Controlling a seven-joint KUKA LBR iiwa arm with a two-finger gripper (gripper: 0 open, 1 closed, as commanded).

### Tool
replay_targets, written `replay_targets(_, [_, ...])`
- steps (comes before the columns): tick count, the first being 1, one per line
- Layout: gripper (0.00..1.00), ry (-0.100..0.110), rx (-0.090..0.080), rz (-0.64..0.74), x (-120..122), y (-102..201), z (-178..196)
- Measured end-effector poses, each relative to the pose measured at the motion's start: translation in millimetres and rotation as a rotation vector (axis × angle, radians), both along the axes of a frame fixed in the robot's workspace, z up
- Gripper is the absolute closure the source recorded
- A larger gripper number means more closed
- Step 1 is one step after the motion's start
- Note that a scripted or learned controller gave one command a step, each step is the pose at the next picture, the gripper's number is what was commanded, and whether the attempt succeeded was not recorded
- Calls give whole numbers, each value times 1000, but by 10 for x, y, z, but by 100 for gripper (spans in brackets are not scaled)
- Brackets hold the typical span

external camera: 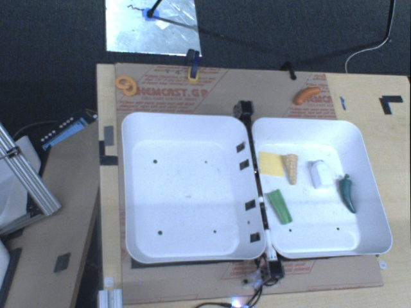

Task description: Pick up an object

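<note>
Several small objects lie in the right bin (367, 172). A yellow flat piece (270, 164) rests near its left wall, with a tan ridged cone (292, 168) touching its right side. Below them a light green block (279, 206) lies at a slant. A small white piece (317, 174) sits towards the right, and a dark green pepper-like object (347, 192) lies beside it near the right wall.
The left bin (138, 140) stands beside the right one, joined by a black clamp strip (257, 191). On the cardboard bench top behind the bins lie an orange ring (126, 85), an orange sausage shape (307, 95) and a yellow clip (192, 66).
</note>
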State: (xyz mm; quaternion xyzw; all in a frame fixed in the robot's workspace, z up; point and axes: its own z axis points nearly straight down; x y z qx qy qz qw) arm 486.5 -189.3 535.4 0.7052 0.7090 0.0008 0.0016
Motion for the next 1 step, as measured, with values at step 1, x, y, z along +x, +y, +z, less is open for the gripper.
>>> replay_targets(1, [100,0,0,0,4,221,-1])
